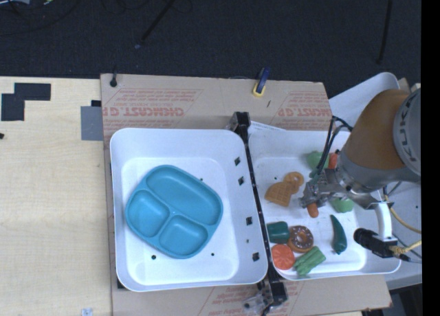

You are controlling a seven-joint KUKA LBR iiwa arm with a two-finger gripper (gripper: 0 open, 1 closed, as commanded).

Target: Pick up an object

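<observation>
- The arm, grey with a wide orange band, reaches in from the right and bends down over the right bin.
- Its end effector sits low among the toy food near the middle of that bin, just beside a small orange-red piece; from where I stand I cannot tell whether it is grasping anything, and the piece is too small to name.
- Just left of the end effector lies a tan, bread-like piece, with a smaller round tan piece touching its upper edge.
- Along the near edge of the right bin I see a dark green block, a brown doughnut with speckles, an orange round slice and a light green piece tilted against it.
- A dark green pepper shape lies to the right of the doughnut, apart from it.
- A pale green item sits under the wrist, and another green item shows behind the cables, partly hidden.
- The left bin holds a blue divided plate with three compartments, lying flat and turned at a slant.
- Both bins rest side by side on brown cardboard on the light wooden surface.
- A small blue and yellow clip stands at the cardboard's far edge.
</observation>
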